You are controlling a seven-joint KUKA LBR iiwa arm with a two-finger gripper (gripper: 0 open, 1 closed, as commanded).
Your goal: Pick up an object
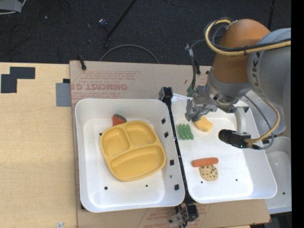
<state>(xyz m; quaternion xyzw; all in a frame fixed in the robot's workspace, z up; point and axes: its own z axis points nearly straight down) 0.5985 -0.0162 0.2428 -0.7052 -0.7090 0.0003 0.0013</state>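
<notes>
My gripper (194, 112) hangs low over the back left part of the right bin (256, 184). A yellow cheese-like wedge (204, 125) lies just to its right and front, touching or nearly touching it. A green pea-pod bundle (185, 131) lies directly in front of the gripper. Nearer the front of the same bin are an orange sausage-shaped piece (204, 162) and a round speckled cookie (208, 173). Nothing is visibly held.
The left bin (90, 175) holds a yellow divided plate (133, 149) and a small red-orange piece with a green top (118, 119) behind it. A black divider (173, 146) runs between the bins. A black cable fitting (233, 138) from the arm hangs over the right bin.
</notes>
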